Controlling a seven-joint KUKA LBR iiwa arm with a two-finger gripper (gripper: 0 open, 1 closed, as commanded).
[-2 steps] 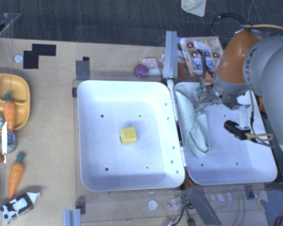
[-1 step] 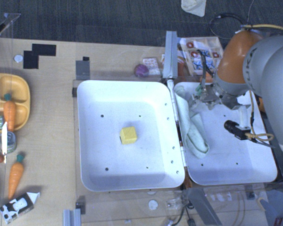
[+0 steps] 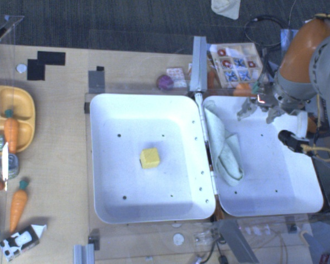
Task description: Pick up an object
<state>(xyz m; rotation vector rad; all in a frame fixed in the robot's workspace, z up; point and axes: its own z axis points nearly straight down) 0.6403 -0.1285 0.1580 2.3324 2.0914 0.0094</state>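
A yellow block (image 3: 150,158) lies near the middle of the left bin (image 3: 115,202). A pale crumpled cloth (image 3: 225,150) lies along the left side of the right bin (image 3: 297,199). My gripper (image 3: 258,114) hangs over the far part of the right bin, to the right of the cloth's upper end and apart from it. Its two fingers (image 3: 244,112) are spread, open, with nothing between them.
A metal divider (image 3: 198,65) stands behind the gap between the bins. A purple ball (image 3: 164,82) and a printed box (image 3: 236,65) lie behind the bins. At the far left are a yellow tray (image 3: 19,106), carrots (image 3: 17,202) and a small cow-patterned carton (image 3: 22,240).
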